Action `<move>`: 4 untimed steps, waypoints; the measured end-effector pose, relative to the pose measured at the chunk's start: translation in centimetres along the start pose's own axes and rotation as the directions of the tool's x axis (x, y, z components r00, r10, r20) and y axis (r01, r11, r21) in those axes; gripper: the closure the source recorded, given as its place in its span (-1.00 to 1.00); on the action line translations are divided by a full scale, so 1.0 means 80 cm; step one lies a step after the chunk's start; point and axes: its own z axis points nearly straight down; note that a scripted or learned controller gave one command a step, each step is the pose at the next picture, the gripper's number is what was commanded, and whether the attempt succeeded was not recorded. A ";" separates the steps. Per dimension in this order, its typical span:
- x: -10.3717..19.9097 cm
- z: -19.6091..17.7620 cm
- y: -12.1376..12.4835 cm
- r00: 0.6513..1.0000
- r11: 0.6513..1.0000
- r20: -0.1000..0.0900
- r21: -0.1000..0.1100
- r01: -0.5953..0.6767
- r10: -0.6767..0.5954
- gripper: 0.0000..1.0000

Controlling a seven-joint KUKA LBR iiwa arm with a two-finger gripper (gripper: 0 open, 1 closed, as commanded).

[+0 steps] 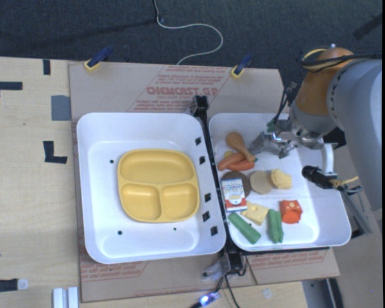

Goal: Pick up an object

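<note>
Green toy veg (275, 226) + red piece (290, 211) nearest me, front of right bin (327, 233). Small red-white packet (233, 192), label too small to read. Yellow divided tray (159, 185) in left bin (93, 133). Cardboard (173, 88) under bins, red print, mirrored, unreadable. Gripper (274, 140) over right bin rear; drumstick (239, 146) just left of it, not held. Can't tell finger spread.

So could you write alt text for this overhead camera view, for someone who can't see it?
A grey robot arm's tool hovers over the right bin, near toy food: a chicken drumstick, a carrot and a red pepper. The left bin holds a yellow divided plate.
</note>
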 end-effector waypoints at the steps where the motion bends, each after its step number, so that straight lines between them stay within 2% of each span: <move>1: 0.000 -0.015 0.001 1.000 1.000 0.001 -0.003 0.001 -0.001 1.00; 3: 0.004 -0.175 0.007 1.000 1.000 0.000 -0.009 -0.002 0.002 1.00; 4: 0.005 -0.177 0.007 1.000 1.000 -0.002 -0.002 -0.002 0.002 1.00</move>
